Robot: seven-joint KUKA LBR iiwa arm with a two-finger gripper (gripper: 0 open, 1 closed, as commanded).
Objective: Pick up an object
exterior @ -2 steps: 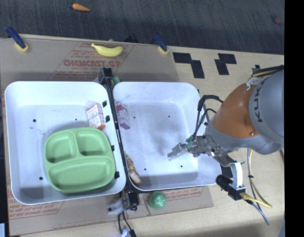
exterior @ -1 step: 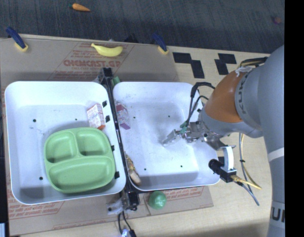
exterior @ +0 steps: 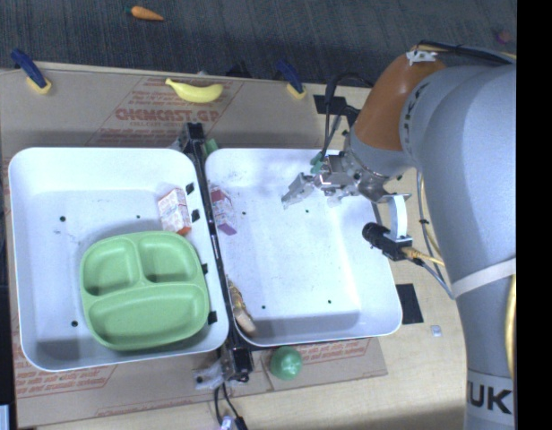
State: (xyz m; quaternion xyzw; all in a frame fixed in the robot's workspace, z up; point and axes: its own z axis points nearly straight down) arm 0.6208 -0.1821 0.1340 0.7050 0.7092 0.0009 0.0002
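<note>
Objects lay far from the gripper [exterior: 298, 191], whose finger state I could not tell, above the right bin [exterior: 294, 321]; descending there risked grasping nothing.

Tray [exterior: 143, 289] and carton [exterior: 173, 210] in left bin [exterior: 25, 240] — hand [exterior: 298, 190] over right bin [exterior: 348, 303].

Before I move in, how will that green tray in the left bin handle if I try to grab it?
The green tray looks like stiff, light plastic. It is broad and lies flat, so the gripper probably must pinch its rim. Its smooth, rounded edges may slip, and pushed, it would likely slide rather than tip.
</note>
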